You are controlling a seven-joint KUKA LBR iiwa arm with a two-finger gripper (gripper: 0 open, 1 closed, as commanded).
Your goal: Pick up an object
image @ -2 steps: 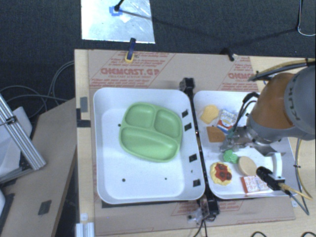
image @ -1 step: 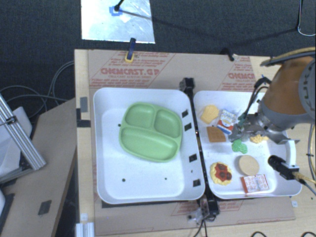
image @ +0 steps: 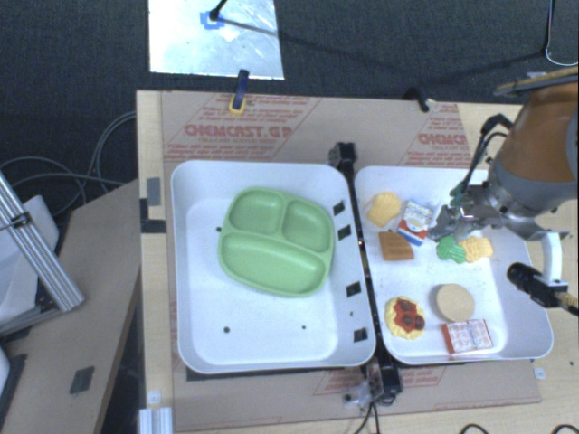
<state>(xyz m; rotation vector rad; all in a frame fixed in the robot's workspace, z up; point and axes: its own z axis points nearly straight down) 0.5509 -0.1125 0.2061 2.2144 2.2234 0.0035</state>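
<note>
In right bin (image: 534, 333), hand (image: 450, 226) over leafy green toy (image: 450, 250)

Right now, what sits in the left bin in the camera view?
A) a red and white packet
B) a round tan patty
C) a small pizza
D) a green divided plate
D. The green divided plate lies alone in the left bin, while the small pizza, the red and white packet and the round tan patty all lie in the right bin.
</note>
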